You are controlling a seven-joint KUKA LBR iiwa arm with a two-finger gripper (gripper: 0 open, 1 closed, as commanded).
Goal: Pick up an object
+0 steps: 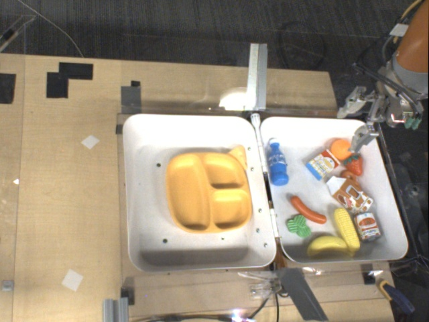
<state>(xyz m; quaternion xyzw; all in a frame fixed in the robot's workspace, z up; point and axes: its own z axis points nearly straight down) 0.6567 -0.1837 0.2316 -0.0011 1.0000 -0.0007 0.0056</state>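
My gripper [358, 121] hangs over the far right corner of the right bin [395, 243], open, with nothing between its fingers. Just below it in the bin lie an orange fruit [340, 147], a small carton [322, 165] and a red strawberry-like piece [354, 166]. A blue bottle [276, 163] lies near the bin's left wall. Toward the front are a red sausage [308, 208], a green piece [299, 226], a banana [328, 245], a corn cob [346, 227], a small can [367, 226] and an orange-and-white box [352, 194].
The left bin [144, 180] holds a yellow divided tray [206, 191]. A metal post [257, 79] stands behind the seam between the bins. Wooden bench [60, 200] spreads to the left. Cables and the arm's orange band [410, 56] sit at the right edge.
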